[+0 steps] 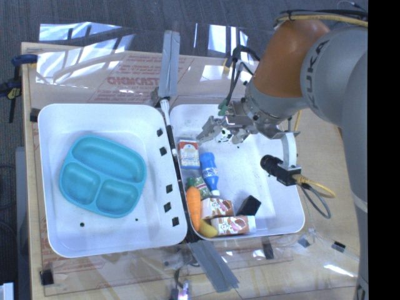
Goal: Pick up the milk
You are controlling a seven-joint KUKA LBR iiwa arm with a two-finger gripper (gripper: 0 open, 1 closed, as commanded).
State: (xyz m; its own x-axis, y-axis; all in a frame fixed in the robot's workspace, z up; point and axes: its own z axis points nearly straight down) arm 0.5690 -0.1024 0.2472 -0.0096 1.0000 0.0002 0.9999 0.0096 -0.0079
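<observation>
Nearest the camera, a flat carton (234,225) lies along the right bin's (284,220) near wall beside a banana (206,229) and carrot (194,206). Crowded against the dividing wall, the blue-capped milk bottle (209,172) lies between a small carton (188,154) and a black block (250,204). Over the far part hangs the end effector (220,127), fingers spread, pinching nothing, likely lining up. Left bin (50,230) holds a blue divided plate (103,175)

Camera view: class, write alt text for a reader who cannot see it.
The gripper hangs over the right bin, above a milk carton lying by a blue bottle, a carrot and a banana. A blue divided plate sits in the left bin.
</observation>
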